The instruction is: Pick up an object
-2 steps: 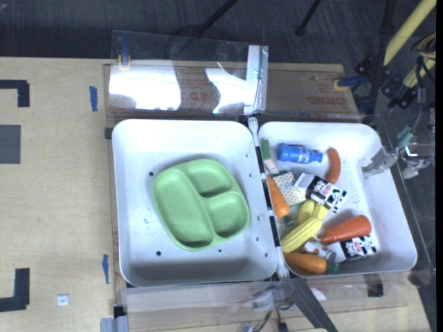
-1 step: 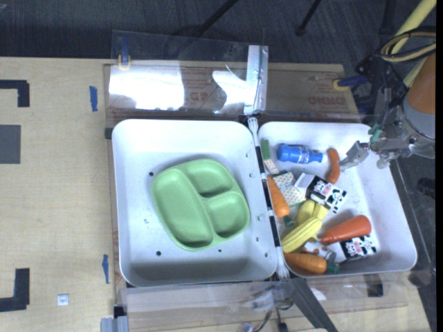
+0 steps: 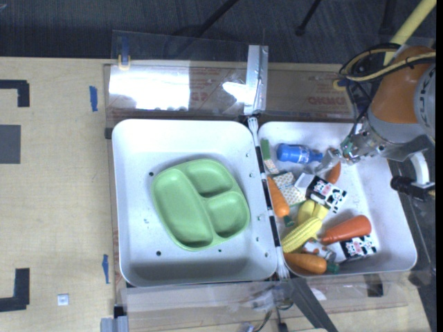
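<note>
The desk (image 3: 55, 185) carries two white bins side by side. The left bin (image 3: 131, 254) holds a green tray (image 3: 201, 203) with three hollows, lying near its middle. The right bin (image 3: 394, 213) holds a heap of small things toward its 9 o'clock side.

In that heap, a blue bottle (image 3: 294, 153) lies on its side at about 11 o'clock, with its cap end running toward the arm. Below it a carrot (image 3: 278, 198) lies along the bin's left wall. A black-and-white carton (image 3: 327, 191) sits near the bin's middle, tilted. A banana (image 3: 303, 228) lies under it, and a second, fatter carrot (image 3: 346, 228) points toward 3 o'clock just beside the banana. Another black-and-white carton (image 3: 360, 247) lies at 5 o'clock, touching that carrot. An orange piece (image 3: 306, 262) lies at 6 o'clock against the bin's near wall; its shape is hard to make out.

The arm (image 3: 401, 95) comes in at 2 o'clock, and its upper part is cut off by the edge. The claw (image 3: 350, 149) hangs low over the right bin at about 1 o'clock, just beside a small orange thing (image 3: 334, 171) that is partly hidden beneath it. The claw is small and blurred, so I cannot tell whether it is open or closed, or whether anything sits in it.
</note>
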Motion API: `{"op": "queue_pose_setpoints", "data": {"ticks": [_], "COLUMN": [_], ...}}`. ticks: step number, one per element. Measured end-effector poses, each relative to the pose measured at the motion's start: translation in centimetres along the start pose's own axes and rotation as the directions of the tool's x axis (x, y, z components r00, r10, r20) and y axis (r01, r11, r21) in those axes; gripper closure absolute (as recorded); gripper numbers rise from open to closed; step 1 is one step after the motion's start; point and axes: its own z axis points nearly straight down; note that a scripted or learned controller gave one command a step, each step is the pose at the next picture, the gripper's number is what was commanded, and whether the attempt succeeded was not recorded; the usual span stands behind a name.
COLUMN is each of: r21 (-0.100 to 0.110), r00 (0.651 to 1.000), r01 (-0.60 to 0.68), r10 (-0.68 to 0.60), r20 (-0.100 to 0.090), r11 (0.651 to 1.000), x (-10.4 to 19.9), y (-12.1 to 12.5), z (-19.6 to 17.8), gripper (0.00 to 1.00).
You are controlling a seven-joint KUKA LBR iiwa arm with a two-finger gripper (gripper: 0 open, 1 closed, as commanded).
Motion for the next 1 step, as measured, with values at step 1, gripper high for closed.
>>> {"op": "queue_pose_setpoints", "data": {"ticks": [1], "r21": [-0.004], "r00": [1.0], "r01": [-0.002], "r10": [0.002], "r20": [0.003], "r11": [1.0], "x": [-0.12], "y": [0.07], "z": [-1.1], "gripper": [1.0]}}
